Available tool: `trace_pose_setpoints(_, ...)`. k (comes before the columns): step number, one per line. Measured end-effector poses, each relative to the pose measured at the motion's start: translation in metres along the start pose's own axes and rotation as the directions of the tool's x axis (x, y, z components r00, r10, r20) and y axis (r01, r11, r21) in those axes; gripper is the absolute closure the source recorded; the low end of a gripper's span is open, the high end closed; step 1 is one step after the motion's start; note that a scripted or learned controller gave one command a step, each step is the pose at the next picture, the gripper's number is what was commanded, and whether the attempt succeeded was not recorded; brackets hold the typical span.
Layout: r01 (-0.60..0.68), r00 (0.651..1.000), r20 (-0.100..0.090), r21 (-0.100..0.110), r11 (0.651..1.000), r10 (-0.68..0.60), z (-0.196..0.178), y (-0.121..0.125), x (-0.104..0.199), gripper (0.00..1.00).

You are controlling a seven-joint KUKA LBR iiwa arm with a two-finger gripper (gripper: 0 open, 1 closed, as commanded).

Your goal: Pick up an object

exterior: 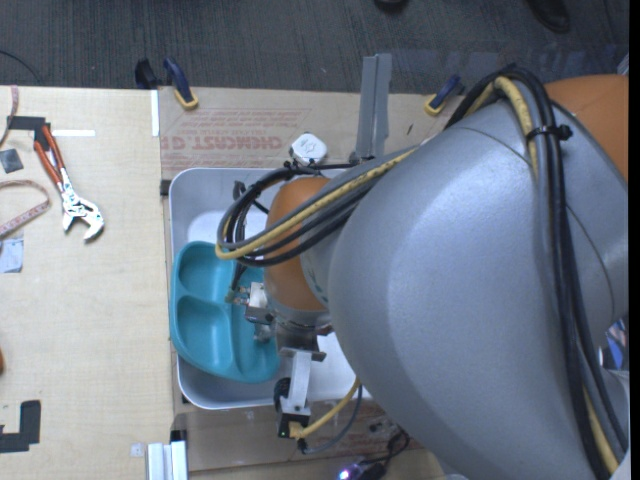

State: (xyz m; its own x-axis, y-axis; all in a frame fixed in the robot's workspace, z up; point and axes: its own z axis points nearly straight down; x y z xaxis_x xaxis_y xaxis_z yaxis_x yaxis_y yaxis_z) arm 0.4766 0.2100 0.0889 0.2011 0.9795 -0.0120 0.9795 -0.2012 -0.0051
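A teal plastic tray (210, 313) with what appear to be two shallow compartments lies flat along the left side of a white bin (185, 198), its right edge hidden beneath the robot's arm (450, 298)

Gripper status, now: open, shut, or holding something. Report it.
Gripper: cannot be told. It is down in the white bin beside the teal divided tray, with the arm's wrist covering it.
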Motion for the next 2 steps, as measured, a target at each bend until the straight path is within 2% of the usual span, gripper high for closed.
trace_pose_setpoints(1, 0.047, 0.999, -0.005, -0.002, 0.999, -0.047, -0.165, 0.018, 0.019, 1.0)
trace_pose_setpoints(2, 0.275, 0.961, -0.004, -0.001, 0.961, -0.275, -0.197, -0.004, 0.016, 1.0)
